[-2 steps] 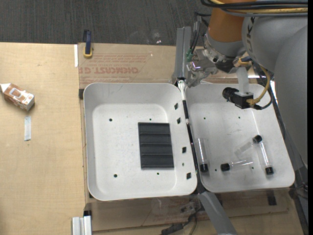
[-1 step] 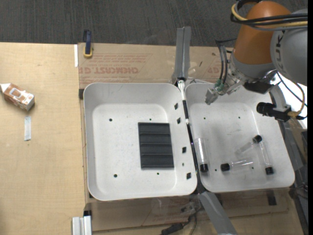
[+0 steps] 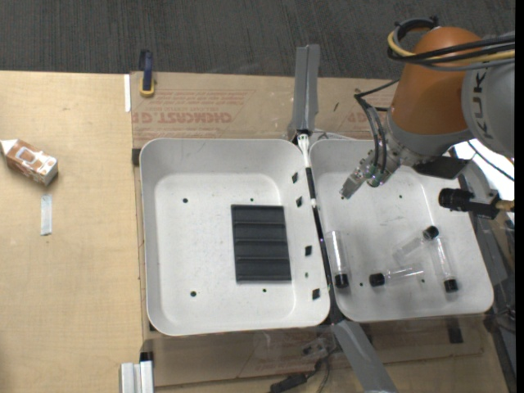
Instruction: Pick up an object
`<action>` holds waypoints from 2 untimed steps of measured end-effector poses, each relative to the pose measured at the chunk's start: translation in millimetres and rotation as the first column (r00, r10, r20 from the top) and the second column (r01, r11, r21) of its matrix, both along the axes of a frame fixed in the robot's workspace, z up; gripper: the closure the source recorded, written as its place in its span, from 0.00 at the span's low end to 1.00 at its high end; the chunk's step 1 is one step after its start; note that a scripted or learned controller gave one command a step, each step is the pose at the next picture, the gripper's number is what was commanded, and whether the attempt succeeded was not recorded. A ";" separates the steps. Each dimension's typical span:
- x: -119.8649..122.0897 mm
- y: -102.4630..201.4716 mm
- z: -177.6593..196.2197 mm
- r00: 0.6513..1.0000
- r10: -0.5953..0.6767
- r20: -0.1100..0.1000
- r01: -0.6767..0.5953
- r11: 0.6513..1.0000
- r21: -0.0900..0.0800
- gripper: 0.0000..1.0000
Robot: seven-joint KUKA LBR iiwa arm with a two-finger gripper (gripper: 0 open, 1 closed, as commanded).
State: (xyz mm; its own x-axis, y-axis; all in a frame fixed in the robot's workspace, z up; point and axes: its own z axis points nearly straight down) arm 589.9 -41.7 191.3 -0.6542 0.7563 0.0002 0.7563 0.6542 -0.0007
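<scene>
On the bench, near edge first, I record:
Right bin: three clear tubes with black caps, lying flat.
Tube by divider: along the bin's left wall.
Middle tube: near the front edge.
Right tube: just beside the middle one.
Left bin: one black ribbed block at centre.
Gripper: over the right bin's far left part, apart from all tubes; nothing between its fingers; I cannot tell their spread.
Far left bench: small carton.
</scene>
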 end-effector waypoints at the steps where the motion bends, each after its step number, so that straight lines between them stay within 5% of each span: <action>1: 2.1 25.2 0.3 0.999 0.044 0.001 -0.044 0.999 0.000 1.00; 2: 2.7 23.4 9.4 0.999 0.039 0.002 -0.039 0.999 -0.001 1.00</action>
State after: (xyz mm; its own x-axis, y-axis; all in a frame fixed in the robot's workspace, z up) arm 592.6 -18.4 200.7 -0.6834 0.7301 -0.0017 0.7301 0.6834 0.0007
